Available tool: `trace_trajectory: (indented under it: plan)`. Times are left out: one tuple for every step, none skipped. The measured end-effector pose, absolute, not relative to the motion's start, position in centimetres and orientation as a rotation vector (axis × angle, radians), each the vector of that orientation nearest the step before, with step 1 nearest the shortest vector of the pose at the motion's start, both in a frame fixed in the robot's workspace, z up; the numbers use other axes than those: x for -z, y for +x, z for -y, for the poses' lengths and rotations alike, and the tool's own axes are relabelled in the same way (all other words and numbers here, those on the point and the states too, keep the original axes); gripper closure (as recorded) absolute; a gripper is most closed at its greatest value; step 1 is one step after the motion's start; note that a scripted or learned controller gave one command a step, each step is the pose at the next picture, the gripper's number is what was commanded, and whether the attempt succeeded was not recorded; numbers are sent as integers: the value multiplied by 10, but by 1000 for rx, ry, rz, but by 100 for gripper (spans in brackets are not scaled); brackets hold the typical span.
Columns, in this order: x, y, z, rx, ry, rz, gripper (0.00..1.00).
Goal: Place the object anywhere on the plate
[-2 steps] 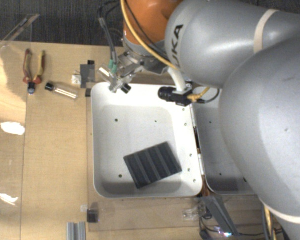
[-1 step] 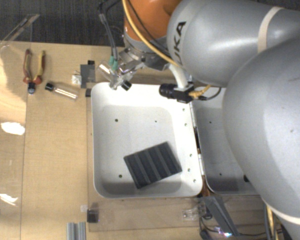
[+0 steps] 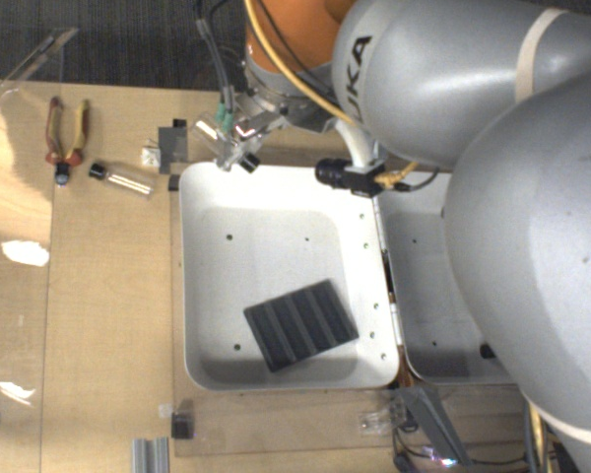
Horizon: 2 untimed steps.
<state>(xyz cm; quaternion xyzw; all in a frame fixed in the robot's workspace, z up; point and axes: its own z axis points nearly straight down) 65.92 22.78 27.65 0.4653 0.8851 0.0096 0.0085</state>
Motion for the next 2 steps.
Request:
trace_trajectory:
  plan:
    - [-288,660,-228,-35,1449,-2764,100]
    - [-300,661,-229,-41,1443,-2763,100]
